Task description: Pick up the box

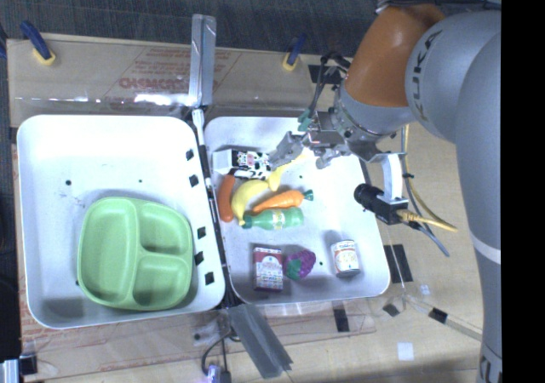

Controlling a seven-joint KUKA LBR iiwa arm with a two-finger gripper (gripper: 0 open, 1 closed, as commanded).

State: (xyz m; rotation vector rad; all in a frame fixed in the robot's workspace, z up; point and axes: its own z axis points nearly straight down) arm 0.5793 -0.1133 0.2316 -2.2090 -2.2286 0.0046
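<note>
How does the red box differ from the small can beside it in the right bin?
The red box is rectangular with a flat printed face; the can is round with a pale lid. The box touches a purple item; the can stands apart. Both sit near the right bin's front edge.

We are looking at a robotics lab: a grey industrial arm (pixel 443 109) reaches over a counter (pixel 111 66) of bare board held by blue clamps (pixel 38 42), bearing two white bins (pixel 51 143) stocked with toy food (pixel 271 200) and a green divided tray (pixel 134 252), with tape marks and loose cables (pixel 426 224) around.
</note>
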